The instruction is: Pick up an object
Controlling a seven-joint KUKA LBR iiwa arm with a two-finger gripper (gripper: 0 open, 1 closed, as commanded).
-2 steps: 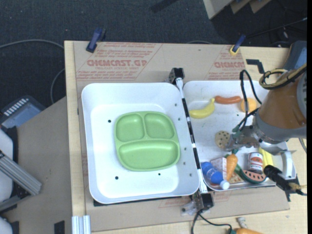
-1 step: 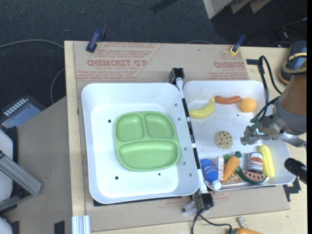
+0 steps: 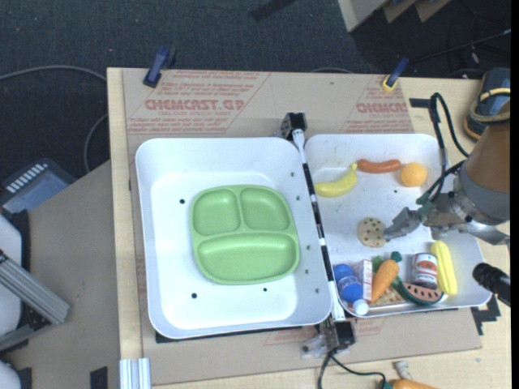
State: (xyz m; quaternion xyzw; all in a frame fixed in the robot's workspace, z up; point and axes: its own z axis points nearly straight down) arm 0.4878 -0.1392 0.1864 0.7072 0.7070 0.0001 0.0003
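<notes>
Bench (image 3: 203, 96) of cardboard-lined board on dark carpet bears two white bins; left bin (image 3: 154, 217) holds a green tray (image 3: 243, 233). Gripper (image 3: 403, 224) hangs in the right bin (image 3: 340, 148), jaw state indiscernible, just beside the cookie (image 3: 371, 231); nothing visibly held.

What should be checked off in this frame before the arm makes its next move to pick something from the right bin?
1. Gripper is over the right bin: ok.
2. A target lies close by: ok, the cookie sits just left of the gripper.
3. Cookie lies apart from other items: ok, bare bin floor all around it.
4. Nothing is between the fingers yet: cannot tell, the fingers are too small and dark.
5. Crowding near the front edge: not ok, carrot, can, corn and watermelon slice are packed together.
</notes>
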